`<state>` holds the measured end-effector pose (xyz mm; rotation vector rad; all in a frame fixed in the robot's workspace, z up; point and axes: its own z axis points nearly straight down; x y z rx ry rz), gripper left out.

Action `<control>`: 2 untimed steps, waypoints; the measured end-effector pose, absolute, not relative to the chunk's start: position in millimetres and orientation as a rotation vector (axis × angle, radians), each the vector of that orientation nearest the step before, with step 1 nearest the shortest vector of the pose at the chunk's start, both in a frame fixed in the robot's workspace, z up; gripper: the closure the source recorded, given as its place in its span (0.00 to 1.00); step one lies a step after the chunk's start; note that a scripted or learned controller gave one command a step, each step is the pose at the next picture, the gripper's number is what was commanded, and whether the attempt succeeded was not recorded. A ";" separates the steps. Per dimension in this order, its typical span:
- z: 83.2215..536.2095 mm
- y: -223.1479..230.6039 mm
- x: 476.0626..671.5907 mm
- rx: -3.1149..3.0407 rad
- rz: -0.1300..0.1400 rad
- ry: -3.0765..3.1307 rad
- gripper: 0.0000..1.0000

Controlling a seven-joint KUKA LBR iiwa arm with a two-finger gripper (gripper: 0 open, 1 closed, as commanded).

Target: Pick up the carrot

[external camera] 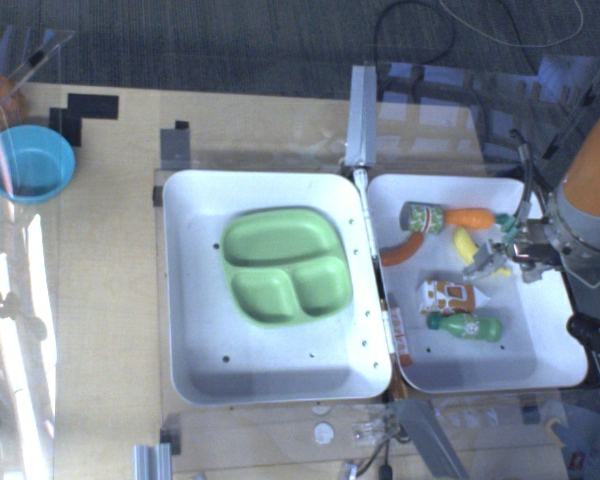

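Leftmost on the bench, the left bin [180,298] holds a green divided tray [283,265], which plays no part in the coming move. Next, in the right bin [550,358], a sausage [400,251] lies against the left wall, and a can [423,217] sits near the back edge. Touching the can's right end is the carrot [470,218], orange, with its long axis running roughly left to right, parallel to the bin's back wall. Just below the carrot's right half lies a yellow piece [464,244], probably a banana. A small carton [448,295] and a green bottle [467,326] lie nearer the front. The gripper [500,251] hangs over the bin's right part, so the carrot lies up and slightly left of the fingertips, near but apart. Nothing sits between the fingers; whether they are spread or closed cannot be told at this resolution. Judged from this layout, the fingers should close across the carrot's short axis.
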<state>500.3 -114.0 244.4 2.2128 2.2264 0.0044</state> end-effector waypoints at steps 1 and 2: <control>244.3 -127.3 566.1 2.352 0.006 2.077 0.00; 121.5 -140.1 625.9 2.110 0.004 2.324 0.00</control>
